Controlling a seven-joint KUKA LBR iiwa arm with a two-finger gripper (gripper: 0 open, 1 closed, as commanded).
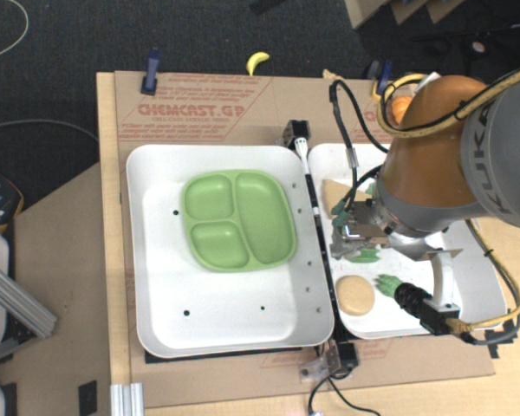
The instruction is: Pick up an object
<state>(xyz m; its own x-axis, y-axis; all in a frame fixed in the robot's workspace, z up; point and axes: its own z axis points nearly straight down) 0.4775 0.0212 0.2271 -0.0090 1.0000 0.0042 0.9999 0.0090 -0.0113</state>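
Observation:
My gripper hangs low over the left part of the right bin, under the orange band of the wrist. Just below it lies a green object, partly hidden by the gripper. A round tan cookie-like piece rests at the bin's front left, with a small green leafy piece beside it. A pale tan wedge lies further back near the divider. Nothing shows between the fingers.
The left bin holds a green divided plate. A yellow banana lies on the floor behind the bench. Black cables run over the right bin, and clamps sit at the board's back and front edges.

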